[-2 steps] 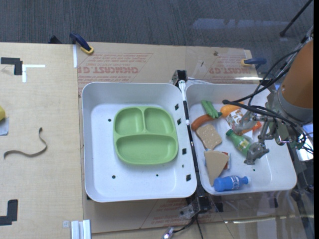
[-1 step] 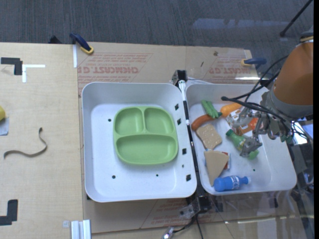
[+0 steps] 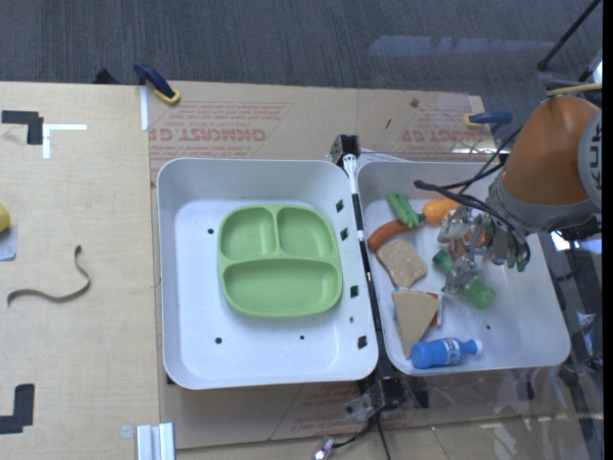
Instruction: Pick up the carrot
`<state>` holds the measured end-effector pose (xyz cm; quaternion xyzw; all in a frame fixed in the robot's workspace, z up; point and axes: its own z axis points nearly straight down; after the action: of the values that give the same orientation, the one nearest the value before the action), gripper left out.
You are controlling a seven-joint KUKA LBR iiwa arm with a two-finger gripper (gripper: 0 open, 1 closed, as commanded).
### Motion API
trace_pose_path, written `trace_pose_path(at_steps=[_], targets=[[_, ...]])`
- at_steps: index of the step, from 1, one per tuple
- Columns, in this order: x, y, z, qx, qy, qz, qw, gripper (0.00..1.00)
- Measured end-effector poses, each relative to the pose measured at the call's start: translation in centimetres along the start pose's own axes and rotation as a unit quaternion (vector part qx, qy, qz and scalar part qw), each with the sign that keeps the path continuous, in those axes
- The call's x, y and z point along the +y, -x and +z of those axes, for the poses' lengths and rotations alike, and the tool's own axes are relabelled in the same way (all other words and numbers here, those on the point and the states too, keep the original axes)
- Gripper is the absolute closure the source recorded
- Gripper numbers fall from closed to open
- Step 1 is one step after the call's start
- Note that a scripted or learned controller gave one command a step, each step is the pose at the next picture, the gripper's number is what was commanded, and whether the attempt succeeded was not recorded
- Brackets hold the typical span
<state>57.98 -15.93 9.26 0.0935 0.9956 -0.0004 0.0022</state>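
The two-finger gripper [image 3: 464, 274], finger state impossible to tell, is hovering in the right white bin [image 3: 536, 338]; the orange carrot with green top [image 3: 431, 209] is lying at its 11 o'clock, long axis running 3-to-9.

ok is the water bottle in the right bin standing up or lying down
Lying down. The water bottle rests on its side on the floor of the right bin, near its front edge, cap end pointing right, just below the bread slices.
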Motion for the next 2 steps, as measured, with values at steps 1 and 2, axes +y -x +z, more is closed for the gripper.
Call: trace_pose_path(at_steps=[1, 2], targets=[[-0.5, 4.4, 0.1, 0.004, 0.01, 0.075, 0.9971, 0.0], [2.6, 6.2, -8.0, -0.001, 0.0, 0.15, 0.9886, 0.0]])
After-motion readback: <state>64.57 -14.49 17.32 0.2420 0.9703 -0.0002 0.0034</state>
